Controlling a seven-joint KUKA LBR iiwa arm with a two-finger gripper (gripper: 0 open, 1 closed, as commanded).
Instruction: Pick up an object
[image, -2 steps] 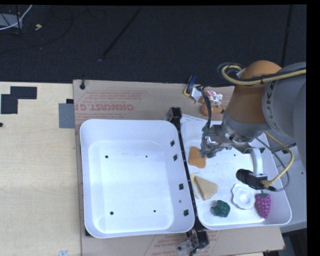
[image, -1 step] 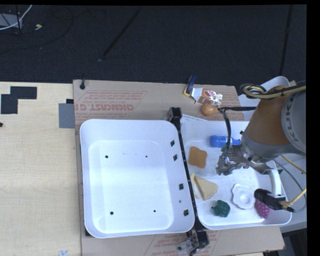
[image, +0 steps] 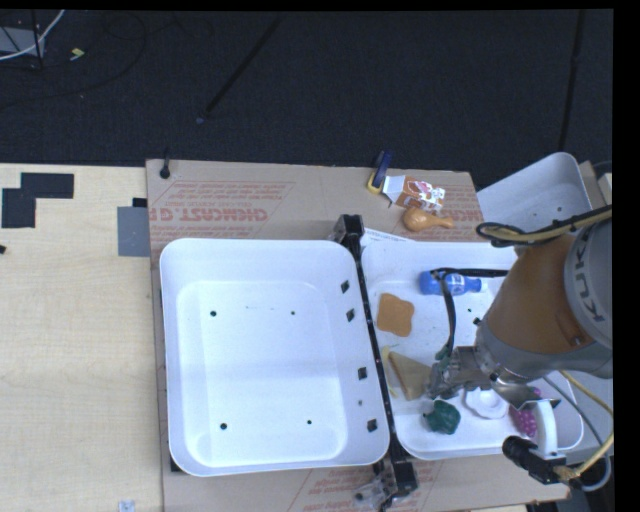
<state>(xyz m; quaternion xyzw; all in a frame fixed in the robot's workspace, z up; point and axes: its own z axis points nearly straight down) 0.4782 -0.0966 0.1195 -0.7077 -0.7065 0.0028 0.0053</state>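
Green toy: small, dark green, lumpy, sits near front wall of right bin, just below gripper. Tan wedge beside gripper. Orange square further back. Can't tell finger state.

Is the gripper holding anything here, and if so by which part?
Cannot be told. The gripper is low in the right bin, just above the green object, with nothing visibly between its fingers.
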